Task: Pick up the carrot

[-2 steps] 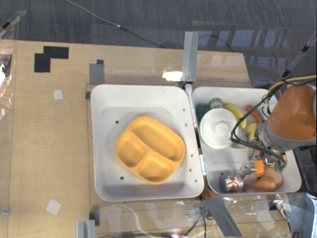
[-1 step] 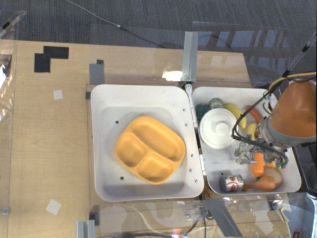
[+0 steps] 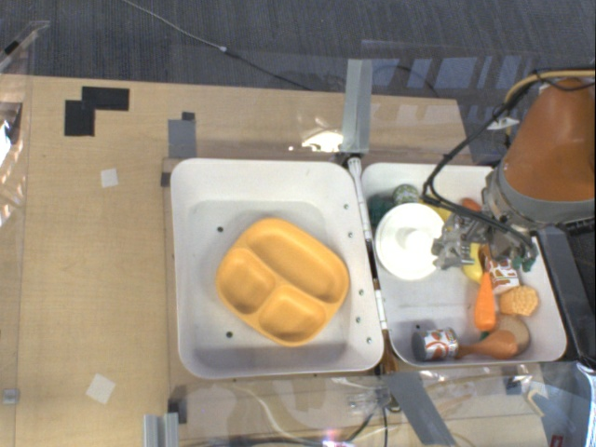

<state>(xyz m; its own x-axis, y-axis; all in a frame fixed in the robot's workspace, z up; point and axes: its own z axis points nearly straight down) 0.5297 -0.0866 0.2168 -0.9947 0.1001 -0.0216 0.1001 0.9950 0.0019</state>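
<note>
On the surface, in the right bin [image 3: 402, 341], the carrot [image 3: 484, 307] lies just below the jaws [image 3: 466, 247], long axis near-vertical in view; jaw state indeterminate.

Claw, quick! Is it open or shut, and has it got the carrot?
Claw: cannot be told, its tip is too cluttered to read. The carrot lies in the right bin just below it.

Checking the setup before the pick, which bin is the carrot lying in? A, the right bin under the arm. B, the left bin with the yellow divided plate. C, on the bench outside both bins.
A: the carrot lies in the right bin, among the clutter by the white plate, below the gripper.
</note>
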